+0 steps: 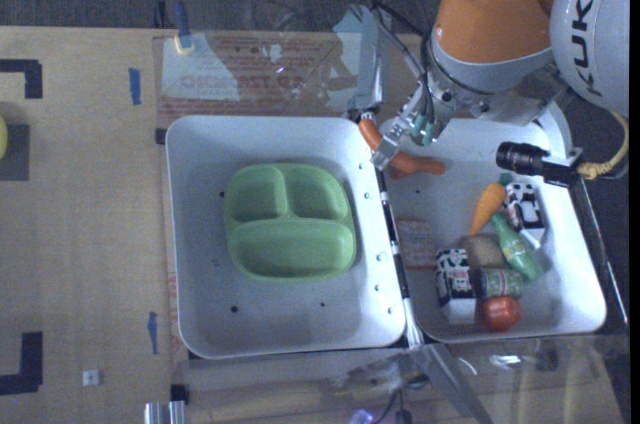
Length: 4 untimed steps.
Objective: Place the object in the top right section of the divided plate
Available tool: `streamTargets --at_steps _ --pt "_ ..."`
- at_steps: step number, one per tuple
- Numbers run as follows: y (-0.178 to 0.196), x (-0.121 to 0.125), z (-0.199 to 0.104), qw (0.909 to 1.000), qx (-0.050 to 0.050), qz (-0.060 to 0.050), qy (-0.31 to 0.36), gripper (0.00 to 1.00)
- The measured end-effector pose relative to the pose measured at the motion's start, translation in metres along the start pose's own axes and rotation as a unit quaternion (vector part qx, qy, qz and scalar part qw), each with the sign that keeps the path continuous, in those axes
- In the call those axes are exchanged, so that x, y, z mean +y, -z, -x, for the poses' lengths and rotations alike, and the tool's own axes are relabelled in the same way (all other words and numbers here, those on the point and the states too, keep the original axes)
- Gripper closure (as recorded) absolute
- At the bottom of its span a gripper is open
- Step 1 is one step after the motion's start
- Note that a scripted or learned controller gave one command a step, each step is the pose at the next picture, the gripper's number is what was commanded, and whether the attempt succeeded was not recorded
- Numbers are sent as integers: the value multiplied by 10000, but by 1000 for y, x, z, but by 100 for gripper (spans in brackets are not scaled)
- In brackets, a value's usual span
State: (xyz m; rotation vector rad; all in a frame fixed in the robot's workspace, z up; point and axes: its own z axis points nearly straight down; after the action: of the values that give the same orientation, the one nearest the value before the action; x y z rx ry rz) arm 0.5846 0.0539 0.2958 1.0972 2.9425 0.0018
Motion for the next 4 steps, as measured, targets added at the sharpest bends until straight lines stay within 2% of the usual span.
streamTargets --at_steps 1,2,3,4 --pt "-52 -22 -20 9681 1 4 2507 100" --pt "-66 -4 16 9726 -24 21 2325 100" --pt "-66 -4 16 9727 -25 21 2321 0" --pt "-54 -3 18 9728 -59 52 2315 100"
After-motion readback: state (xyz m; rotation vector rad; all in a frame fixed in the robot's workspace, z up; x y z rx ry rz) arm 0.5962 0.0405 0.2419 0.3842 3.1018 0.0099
